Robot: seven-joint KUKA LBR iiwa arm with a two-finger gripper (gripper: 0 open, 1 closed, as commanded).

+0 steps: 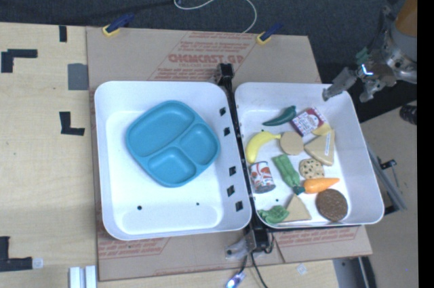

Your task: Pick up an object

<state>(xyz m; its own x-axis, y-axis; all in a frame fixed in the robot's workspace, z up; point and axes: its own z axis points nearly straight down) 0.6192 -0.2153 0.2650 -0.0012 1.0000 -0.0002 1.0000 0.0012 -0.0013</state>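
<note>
The right bin (359,144) holds several toy foods: a yellow banana (260,143), a dark green pepper (279,116), a red packet (305,121), a small red can (262,175), an orange carrot (319,184), a cookie (310,168), a brown round patty (331,204) and some wedges. My gripper (351,86) hovers over the bin's upper right corner, open, with nothing between its fingers. It is up and to the right of the red packet, apart from every object.
The left bin (108,144) holds a blue divided plate (172,142). A white cable (210,2) loops behind the bins. Both bins sit on cardboard (196,53) on a wooden bench. The arm enters from the upper right.
</note>
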